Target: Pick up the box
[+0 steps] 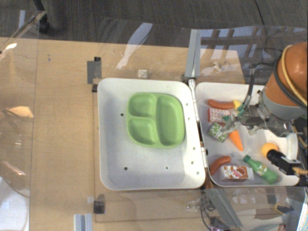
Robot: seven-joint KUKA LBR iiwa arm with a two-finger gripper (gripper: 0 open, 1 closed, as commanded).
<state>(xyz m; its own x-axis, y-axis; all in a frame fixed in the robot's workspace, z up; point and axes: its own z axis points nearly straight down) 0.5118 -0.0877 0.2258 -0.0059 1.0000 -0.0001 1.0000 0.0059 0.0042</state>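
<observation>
The fingers (232,121), too blurred to tell whether spread or closed, hang just beside a small red-and-white box (218,114) lying flat on their green-plate (156,119) side, probably light, thin, crushable card, best pinched gently across its shorter sides.

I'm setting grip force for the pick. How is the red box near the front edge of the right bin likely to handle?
The red box lies flat, so it probably won't roll or tip. It looks like thin printed card, likely light and crushable under a hard squeeze. A sausage and green bottle flank it, so they may get nudged.
</observation>
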